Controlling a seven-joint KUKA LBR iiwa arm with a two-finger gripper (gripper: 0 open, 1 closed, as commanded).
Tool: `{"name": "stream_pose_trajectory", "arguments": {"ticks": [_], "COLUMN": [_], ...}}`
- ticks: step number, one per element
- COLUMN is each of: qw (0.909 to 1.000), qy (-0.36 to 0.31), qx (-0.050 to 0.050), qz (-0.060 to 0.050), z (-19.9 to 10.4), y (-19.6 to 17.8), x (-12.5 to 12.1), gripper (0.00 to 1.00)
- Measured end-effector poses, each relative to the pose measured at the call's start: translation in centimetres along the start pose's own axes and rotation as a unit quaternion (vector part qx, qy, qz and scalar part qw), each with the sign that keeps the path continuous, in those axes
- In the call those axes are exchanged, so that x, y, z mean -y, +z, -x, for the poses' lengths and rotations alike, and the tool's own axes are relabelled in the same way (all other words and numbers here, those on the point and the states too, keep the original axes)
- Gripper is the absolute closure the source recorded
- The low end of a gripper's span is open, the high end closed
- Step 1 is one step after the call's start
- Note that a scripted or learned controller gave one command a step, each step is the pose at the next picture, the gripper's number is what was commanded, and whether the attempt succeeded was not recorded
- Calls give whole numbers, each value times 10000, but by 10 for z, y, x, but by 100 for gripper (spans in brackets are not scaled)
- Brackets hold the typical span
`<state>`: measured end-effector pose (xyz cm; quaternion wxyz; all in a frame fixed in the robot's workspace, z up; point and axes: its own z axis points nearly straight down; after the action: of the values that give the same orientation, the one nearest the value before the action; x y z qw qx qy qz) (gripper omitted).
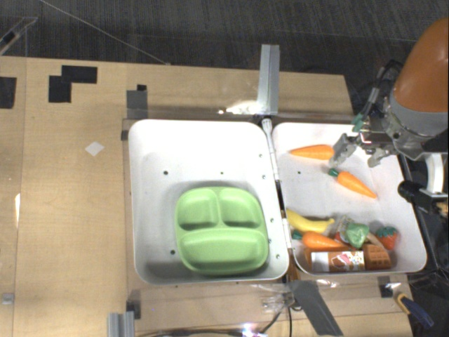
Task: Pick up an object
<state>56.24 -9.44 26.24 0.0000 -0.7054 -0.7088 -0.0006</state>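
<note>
Your end effector [359, 148] hangs with fingers spread and nothing between them, over the right bin [418, 258], between two carrots: one carrot [312, 152] just left, the other carrot [355, 183] just below it.

Two orange carrots [312, 152] lie apart in the right bin [414, 258].

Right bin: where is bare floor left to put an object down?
In the right bin, bare floor lies in the middle, between the two carrots at the far end and the pile with the banana along the near wall. The near end is crowded. The left bin has bare floor around the green tray.
</note>
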Motion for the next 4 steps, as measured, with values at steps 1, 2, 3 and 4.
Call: {"name": "stream_pose_trajectory", "arguments": {"ticks": [1, 2, 3, 4], "qw": [9999, 9968, 9964, 9971], "qy": [164, 793, 849, 761], "qx": [4, -5, -23, -15], "qz": [12, 51, -89, 59], "z": [47, -8, 63, -9], "y": [160, 173, 175, 172], "x": [13, -87, -104, -36], "gripper": [0, 0, 0, 0]}}
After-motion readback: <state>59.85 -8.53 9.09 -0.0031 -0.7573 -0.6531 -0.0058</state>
